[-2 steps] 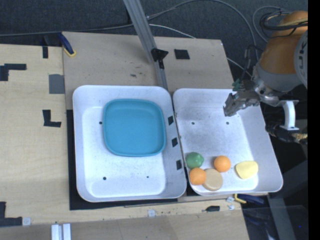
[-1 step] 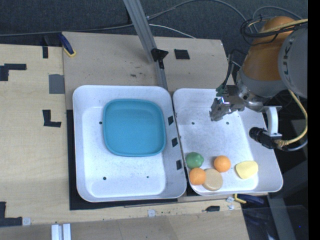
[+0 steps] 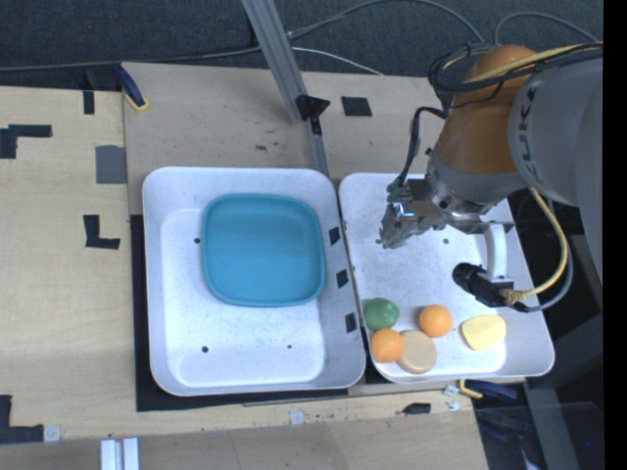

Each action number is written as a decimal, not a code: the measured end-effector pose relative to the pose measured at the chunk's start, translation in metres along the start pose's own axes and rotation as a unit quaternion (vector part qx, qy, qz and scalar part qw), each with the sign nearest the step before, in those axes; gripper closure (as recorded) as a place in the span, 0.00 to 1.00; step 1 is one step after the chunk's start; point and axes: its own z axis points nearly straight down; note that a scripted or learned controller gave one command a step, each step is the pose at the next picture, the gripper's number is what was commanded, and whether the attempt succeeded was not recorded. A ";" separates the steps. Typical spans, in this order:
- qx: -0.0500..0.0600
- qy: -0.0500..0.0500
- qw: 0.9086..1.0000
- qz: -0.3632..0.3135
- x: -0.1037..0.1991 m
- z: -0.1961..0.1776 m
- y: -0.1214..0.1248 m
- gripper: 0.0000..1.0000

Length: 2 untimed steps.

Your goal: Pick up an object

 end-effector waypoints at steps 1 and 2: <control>-0.001 0.000 1.000 0.000 0.051 -0.012 -0.015 1.00; 0.000 0.000 1.000 0.000 0.095 -0.017 -0.034 1.00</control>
